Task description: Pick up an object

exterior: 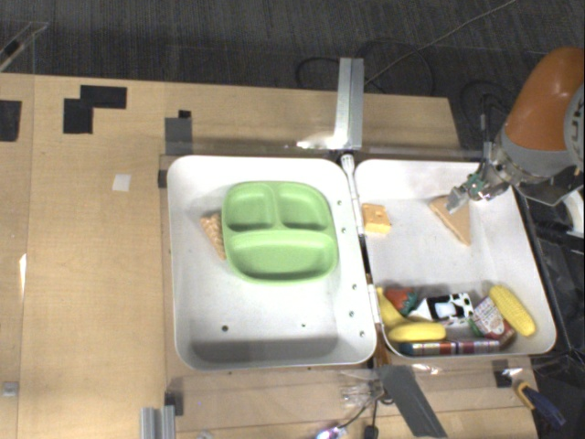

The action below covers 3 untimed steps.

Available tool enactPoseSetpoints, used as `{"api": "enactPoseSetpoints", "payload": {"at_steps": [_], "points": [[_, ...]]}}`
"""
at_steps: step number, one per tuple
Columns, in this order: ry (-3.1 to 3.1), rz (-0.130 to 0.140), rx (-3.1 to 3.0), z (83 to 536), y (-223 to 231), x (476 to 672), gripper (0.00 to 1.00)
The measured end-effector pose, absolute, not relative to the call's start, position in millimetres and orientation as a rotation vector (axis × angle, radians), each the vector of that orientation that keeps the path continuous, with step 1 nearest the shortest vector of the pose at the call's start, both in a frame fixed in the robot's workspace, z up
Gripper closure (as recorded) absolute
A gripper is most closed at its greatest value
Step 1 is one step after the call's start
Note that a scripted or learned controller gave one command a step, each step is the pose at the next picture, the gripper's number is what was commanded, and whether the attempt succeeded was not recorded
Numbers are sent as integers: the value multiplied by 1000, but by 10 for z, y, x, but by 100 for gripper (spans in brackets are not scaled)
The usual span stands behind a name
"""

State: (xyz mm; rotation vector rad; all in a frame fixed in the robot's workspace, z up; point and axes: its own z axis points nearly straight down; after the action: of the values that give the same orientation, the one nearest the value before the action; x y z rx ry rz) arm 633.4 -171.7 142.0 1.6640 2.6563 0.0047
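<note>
My gripper (468, 193) hangs over the far right part of the right bin (411, 254), its tips just above the upper end of a tan wedge-shaped piece (454, 219). Nothing shows between them. A small yellow-tan block (376, 218) lies by the bin's left wall. Along the near edge sits a heap: a corn cob (513, 309), a banana (402, 320), a black-and-white carton (453, 307) and a marker-like stick (448, 347).
The left bin (196, 273) holds a green sectioned plate (277, 230) with a waffle-like piece (213, 233) poking out under its left side. A metal post (350, 99) stands behind the divider between the bins. Cables run at the right edge.
</note>
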Motion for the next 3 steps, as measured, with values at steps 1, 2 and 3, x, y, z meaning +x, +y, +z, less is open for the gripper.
{"api": "enactPoseSetpoints", "payload": {"at_steps": [1,2,3], "points": [[2344,5,2085,919,-1370,6504,100],[2515,7,1863,891,-1963,6237,100],[2519,12,1862,893,-1934,6244,0]]}}
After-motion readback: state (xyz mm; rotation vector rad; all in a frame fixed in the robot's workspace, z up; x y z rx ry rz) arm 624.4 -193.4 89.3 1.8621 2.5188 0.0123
